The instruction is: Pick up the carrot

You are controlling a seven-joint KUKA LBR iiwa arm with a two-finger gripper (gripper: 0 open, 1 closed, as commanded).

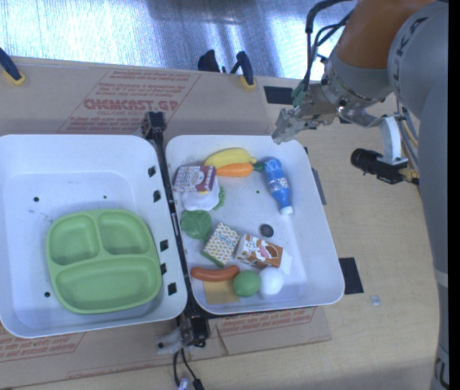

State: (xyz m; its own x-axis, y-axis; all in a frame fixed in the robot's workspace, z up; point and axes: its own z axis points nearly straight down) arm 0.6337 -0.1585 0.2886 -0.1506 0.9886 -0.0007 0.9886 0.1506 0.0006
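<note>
Glossy white bin (315, 218) — tapered orange carrot (235, 170)

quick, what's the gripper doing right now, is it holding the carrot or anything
Gripper: above the right bin's far corner, nothing between its fingers; open or shut cannot be told. The carrot lies in that bin.

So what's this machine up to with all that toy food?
A robot arm is meant to pick up the carrot. The carrot lies near the back of the right bin, touching a yellow banana, with a blue bottle beside it. The gripper hangs above that bin's back right corner, with nothing in it. The left bin holds a green divided plate.
</note>
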